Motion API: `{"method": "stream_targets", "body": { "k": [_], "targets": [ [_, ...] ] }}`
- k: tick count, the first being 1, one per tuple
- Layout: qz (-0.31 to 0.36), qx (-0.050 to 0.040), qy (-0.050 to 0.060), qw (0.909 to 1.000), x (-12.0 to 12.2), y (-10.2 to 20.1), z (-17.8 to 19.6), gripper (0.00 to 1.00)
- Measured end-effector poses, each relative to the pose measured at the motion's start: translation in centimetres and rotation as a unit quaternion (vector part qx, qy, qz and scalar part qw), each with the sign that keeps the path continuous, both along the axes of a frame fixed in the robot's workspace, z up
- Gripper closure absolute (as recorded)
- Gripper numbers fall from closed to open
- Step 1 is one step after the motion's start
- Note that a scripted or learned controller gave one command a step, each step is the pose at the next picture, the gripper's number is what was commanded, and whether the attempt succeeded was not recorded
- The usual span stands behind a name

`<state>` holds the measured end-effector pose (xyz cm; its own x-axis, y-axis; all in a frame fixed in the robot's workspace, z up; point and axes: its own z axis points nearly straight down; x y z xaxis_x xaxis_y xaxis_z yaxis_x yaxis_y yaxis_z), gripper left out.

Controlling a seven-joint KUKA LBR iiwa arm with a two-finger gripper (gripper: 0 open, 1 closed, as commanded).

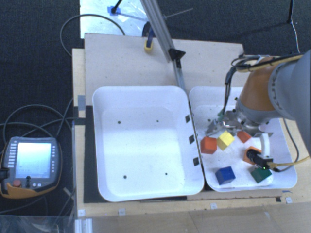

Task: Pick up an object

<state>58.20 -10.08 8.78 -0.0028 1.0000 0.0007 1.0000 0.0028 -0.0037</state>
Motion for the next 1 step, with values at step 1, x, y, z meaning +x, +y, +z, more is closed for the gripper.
{"method": "stream_targets", "body": {
  "k": [1],
  "targets": [
    [0.001,-0.0001,-0.003,1.0000,0.18,-0.03,1.39,1.00]
  ]
}}
